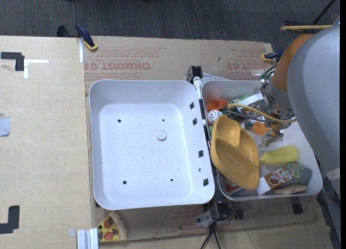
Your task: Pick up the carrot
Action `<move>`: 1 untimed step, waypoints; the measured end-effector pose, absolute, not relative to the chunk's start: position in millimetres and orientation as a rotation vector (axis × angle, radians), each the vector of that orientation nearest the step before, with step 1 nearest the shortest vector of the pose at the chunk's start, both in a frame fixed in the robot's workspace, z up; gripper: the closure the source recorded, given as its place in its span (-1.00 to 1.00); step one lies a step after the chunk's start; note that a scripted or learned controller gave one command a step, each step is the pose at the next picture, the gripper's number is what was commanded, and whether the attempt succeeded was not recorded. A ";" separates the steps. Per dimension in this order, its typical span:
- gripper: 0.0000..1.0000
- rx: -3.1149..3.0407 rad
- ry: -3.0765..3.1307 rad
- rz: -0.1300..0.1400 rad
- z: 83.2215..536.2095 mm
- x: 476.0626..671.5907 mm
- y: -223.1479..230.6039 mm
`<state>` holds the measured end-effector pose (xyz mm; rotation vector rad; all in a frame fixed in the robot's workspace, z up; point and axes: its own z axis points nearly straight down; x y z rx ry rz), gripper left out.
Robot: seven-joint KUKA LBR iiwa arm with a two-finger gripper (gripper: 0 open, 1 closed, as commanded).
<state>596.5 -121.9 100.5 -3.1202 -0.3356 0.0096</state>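
So the worktop (pixel 43 150) carries two white bins. The left bin (pixel 146 194) is the big bare one; the right bin (pixel 311 159) is packed with toys. The grey arm (pixel 319 96) comes in over it from the right. Biggest toy is a mustard-yellow scoop-shaped dish (pixel 235 153), then a yellow squeeze bottle (pixel 279 155) beside it. The carrot (pixel 259 128) is, I think, that small orange bit just under the wrist cables. Can't tell how the jaws stand, they're hidden.
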 end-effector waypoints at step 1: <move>1.00 -3.119 -0.343 0.015 109.1 596.1 -122.1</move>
